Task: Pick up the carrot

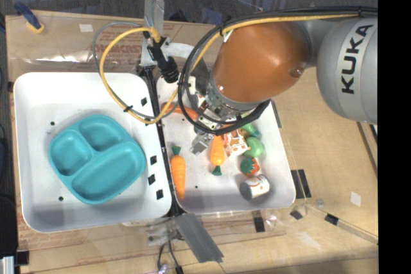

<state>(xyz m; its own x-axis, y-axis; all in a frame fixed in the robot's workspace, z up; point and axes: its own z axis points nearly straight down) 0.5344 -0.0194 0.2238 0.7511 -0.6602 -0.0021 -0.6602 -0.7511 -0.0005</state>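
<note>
reaching in over the right bin point(276, 192), the grey arm point(340, 67) with its orange band point(260, 61) covers that bin's upper part, and the gripper point(207, 138) hangs low inside it, just above the toys. whether it is spread or pressed together cannot be told, since the wrist and cables hide most of it.

there are two carrots in the right bin. one carrot point(178, 175) lies along the bin's left wall, green top pointing up the picture, orange tip toward the bin's near edge, apart from the gripper. a second carrot point(218, 152) lies near the bin's middle, just below the gripper, with its green top pointing down; touching or not cannot be told.

further right in the same bin sit a green toy point(255, 146), a red and green one point(250, 165), and a grey and white piece point(255, 187).

left of the right bin, the other bin point(32, 202) holds a teal divided plate point(96, 157).
</note>
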